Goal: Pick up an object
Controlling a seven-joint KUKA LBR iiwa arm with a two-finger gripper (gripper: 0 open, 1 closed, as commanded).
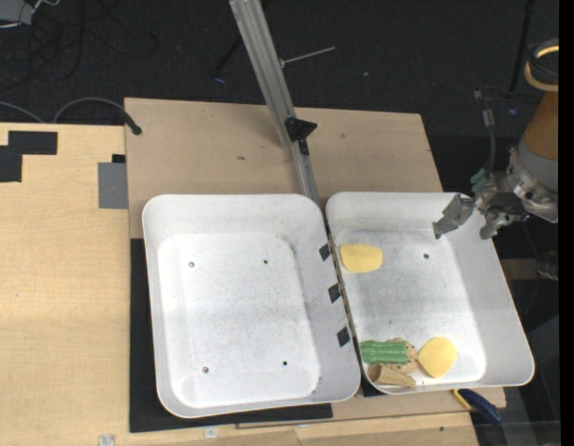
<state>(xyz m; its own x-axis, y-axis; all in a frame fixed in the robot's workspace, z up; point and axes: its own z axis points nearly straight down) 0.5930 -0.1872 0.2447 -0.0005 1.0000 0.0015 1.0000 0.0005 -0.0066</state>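
Target pick: we fancy the yellow piece (361,258), lying alone in the right bin (473,295), hard by the divider where the two bins meet, with bare floor around it.
Other candidates: a second yellow lump (437,356), a green item (384,351) and a tan scrap (393,373) huddle in the right bin's near corner, touching or nearly so. We'd judge that a messier grab.
End effector (473,216): it hovers over the right bin's far right rim, well apart from every object. Its fingers look spread, with nothing between them.
Arm (538,147): reaches in beyond the right bin's far right corner, orange band above the wrist.
Step in hand: by our reading, the approach; nothing is picked up yet.
How to do it well: we'd carry the end effector across the right bin to sit squarely over the lone yellow piece, fingers straddling it, then drop straight down and close only once they are low beside it.
Watch out: it lies just beside the right bin's inner wall, so a finger could clip the wall.
Left bin (231,305): sits flush against the right bin on the desk (55,277).
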